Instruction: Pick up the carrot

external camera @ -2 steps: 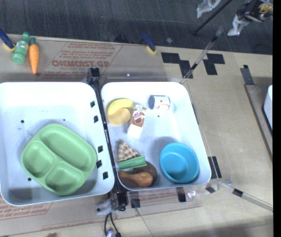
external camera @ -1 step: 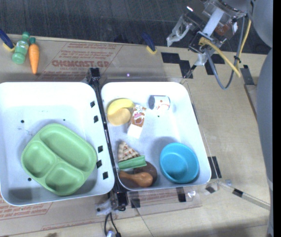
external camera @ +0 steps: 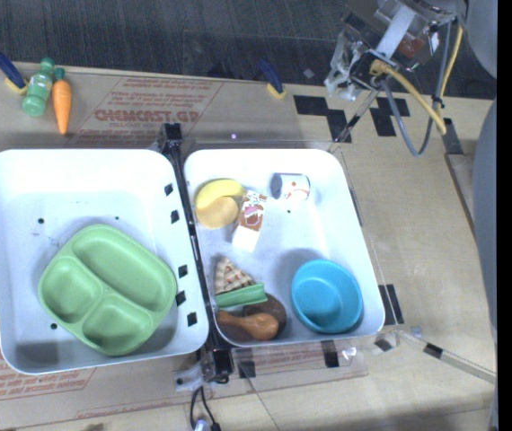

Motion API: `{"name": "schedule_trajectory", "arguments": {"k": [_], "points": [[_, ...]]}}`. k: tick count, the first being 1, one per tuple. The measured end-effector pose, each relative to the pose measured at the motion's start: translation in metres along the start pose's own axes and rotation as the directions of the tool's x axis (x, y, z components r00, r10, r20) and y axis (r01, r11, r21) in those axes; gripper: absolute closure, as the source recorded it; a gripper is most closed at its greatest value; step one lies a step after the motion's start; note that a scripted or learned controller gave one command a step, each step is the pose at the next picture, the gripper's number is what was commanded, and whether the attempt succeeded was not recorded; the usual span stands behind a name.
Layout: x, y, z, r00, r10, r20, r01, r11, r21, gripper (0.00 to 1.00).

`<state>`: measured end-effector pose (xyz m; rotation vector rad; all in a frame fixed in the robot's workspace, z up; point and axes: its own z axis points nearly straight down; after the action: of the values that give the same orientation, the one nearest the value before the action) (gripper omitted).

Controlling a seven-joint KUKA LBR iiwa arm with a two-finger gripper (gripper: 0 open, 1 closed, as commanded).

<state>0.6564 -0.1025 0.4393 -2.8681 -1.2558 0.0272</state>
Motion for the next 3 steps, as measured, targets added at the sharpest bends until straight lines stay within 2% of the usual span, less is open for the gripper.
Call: {"name": "schedule_trajectory", "arguments": {"k": [1,2,3], "points": [[0.0,0.0,0.0,1.0,0.0,0.0,0.0,1.0,0.0,0.0],[0.035,-0.043,0.093,0.961,0.275,-0.003,-0.275,0.961,-0.002,0.0],[-0.015,-0.06,0.122,1.0,0.0,-0.003,-0.001,1.0,-0.007,0.0]]}}
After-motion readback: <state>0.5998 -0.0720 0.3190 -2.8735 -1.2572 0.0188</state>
